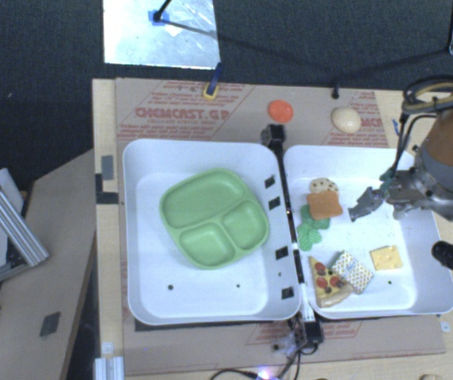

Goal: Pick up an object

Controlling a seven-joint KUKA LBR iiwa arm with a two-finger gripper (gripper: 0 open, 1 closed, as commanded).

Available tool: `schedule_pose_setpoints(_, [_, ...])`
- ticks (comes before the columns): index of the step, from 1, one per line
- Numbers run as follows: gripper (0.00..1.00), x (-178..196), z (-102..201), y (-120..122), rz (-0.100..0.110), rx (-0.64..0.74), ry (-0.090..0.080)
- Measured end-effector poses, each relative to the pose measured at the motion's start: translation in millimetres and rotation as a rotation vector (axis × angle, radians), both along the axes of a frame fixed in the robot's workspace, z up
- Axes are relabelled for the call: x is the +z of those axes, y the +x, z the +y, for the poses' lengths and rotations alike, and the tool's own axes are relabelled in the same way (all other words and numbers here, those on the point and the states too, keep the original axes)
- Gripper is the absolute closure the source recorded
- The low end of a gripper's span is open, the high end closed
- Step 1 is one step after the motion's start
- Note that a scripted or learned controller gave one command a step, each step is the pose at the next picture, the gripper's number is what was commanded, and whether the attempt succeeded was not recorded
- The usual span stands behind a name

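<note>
The right bin (424, 291) holds several toy foods: a cookie (321, 185), an orange-brown toast slice (324, 205), a green leafy piece (314, 231), a pizza slice (329, 281), a checkered packet (354, 271) and a yellow cheese square (385, 257). My gripper (364, 205) hangs over the middle of the right bin, just right of the toast, its grey fingers pointing left and down. Nothing shows between the fingers. The arm enters from the right edge.
The left bin (143, 279) contains a green three-compartment plate (215, 218). Behind the bins on the cardboard lie an orange disc (280, 111) and a beige egg-shaped object (346, 119). A shiny metal sheet (161, 22) lies further back.
</note>
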State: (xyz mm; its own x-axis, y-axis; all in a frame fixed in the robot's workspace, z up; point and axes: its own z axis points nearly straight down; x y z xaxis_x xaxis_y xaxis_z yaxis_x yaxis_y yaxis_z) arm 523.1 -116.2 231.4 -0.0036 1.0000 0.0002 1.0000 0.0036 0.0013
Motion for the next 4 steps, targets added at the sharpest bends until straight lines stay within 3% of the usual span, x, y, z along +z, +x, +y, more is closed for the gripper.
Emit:
schedule_pose_setpoints(3, [0.00, -149, 3, -1, 0.003, -0.003, 0.000])
schedule_pose_setpoints(4, [1.00, -137, 3, 1, -0.001, -0.003, 0.000])
